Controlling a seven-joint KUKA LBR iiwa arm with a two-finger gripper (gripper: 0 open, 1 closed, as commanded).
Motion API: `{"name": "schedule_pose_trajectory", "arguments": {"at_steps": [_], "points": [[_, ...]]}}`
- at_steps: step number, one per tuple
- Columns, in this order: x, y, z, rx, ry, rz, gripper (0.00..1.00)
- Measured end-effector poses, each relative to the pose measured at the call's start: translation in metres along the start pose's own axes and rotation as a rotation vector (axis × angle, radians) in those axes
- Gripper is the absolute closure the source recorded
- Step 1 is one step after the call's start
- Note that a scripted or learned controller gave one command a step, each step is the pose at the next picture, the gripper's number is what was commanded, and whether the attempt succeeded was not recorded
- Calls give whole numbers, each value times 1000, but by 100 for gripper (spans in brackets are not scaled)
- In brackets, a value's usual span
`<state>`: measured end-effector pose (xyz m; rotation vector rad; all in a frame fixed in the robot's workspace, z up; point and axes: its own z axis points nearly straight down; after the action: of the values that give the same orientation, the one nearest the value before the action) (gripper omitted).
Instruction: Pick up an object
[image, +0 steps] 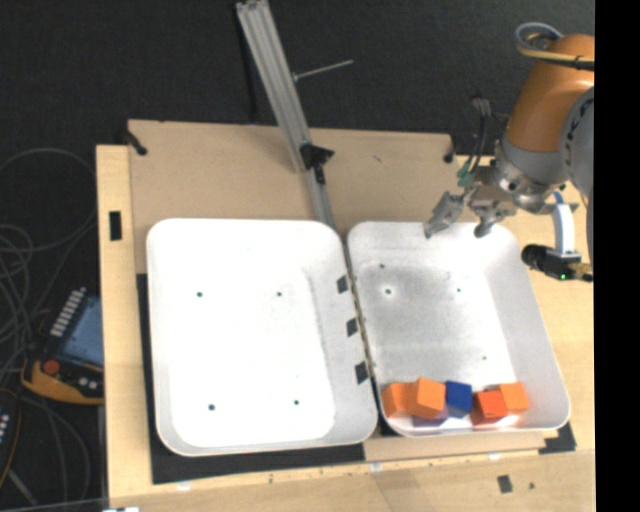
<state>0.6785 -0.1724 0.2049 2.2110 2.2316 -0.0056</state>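
- Two shallow white bins are sitting side by side: the left bin (245, 330) and the right bin (450, 300).
- Four orange blocks are lying in the right bin: (397, 398), (430, 397), (489, 405), (514, 397).
- One blue block (459, 397) is lying among them.

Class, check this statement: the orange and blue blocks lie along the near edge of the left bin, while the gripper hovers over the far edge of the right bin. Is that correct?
Not quite. The camera view shows the blocks in the right bin, not the left. The gripper does hover over that bin's far edge.
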Motion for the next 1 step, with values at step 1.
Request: {"name": "schedule_pose_trajectory", "arguments": {"at_steps": [1], "points": [[15, -33, -28, -4, 2, 8, 0]]}}
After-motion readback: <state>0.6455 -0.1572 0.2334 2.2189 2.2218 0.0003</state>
